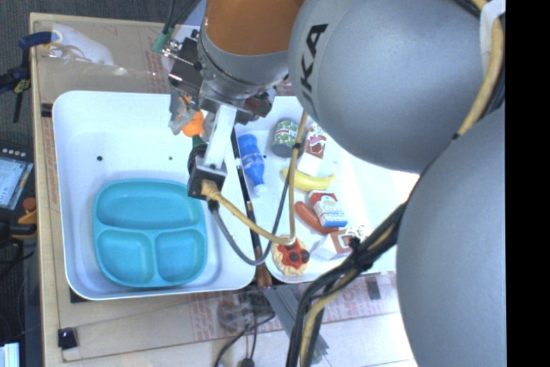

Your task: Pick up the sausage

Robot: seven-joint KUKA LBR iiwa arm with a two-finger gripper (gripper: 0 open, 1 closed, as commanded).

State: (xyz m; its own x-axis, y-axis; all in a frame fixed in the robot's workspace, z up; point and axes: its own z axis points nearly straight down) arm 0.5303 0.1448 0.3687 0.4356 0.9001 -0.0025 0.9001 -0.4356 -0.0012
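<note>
Your sausage [304,215] lies in the right bin [357,176], a smooth, reddish-brown, rounded stick set at a slant. It touches a small red and white carton [326,210] on its right. Just above it you see a curved yellow banana [308,180], and below it, near the bin's front rim, a flat pale disc with a red blob on top [292,257]. Farther up sit a glossy blue bottle [250,159], lying lengthwise, and a short grey can [285,136].

The gripper [184,106] hangs well apart from the sausage, over the upper part of the left bin [94,129]. You cannot tell whether it is wide or narrow. A small orange thing [195,125] shows right against it; whether it is gripped is unclear. Toward the front of that bin rests a shiny turquoise plastic tray [150,233] with rounded corners and three compartments.
</note>
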